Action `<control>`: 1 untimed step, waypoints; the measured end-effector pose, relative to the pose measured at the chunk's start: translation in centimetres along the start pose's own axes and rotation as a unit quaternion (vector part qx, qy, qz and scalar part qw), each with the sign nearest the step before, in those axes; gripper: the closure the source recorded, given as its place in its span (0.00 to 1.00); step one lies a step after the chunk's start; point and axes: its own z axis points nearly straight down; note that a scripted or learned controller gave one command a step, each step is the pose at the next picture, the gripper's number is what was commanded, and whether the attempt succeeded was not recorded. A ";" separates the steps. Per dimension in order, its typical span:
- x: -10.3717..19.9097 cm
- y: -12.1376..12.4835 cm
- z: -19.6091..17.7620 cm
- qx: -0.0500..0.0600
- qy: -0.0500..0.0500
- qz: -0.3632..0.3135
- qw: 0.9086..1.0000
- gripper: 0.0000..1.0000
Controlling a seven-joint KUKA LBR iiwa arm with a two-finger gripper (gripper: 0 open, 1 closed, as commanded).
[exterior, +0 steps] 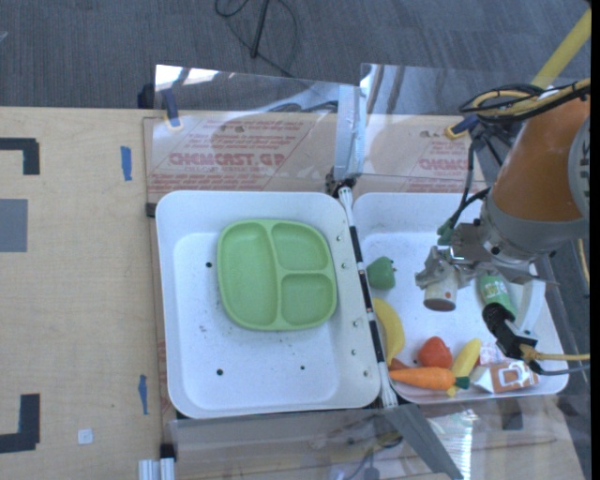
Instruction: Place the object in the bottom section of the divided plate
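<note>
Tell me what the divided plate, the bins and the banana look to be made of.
Divided plate: likely plastic, matte pale green, with smooth moulded ridges.
Bins: probably thin white plastic, with rounded corners and a slight sheen.
Banana: seemingly toy plastic, uniform yellow and glossy; I cannot be certain.

Pale wooden bench top (pixel 75 281) across left half, marked with black tape corners (pixel 23 155) at 10 and 8 o'clock, grey square patch (pixel 13 225) at 9 o'clock, short blue tape strips (pixel 126 162) toward centre-left. Dark grey carpeted floor (pixel 281 37) along 12 o'clock edge, black cable (pixel 253 23) looping over it. Clear plastic panels (pixel 253 103) standing behind bins near 12 o'clock, catching bright glare. Printed cardboard sheet (pixel 239 155) behind panels. Even, diffuse overhead light.
</note>
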 end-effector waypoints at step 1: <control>5.2 -4.1 -4.0 0.000 0.000 -0.053 0.999 1.00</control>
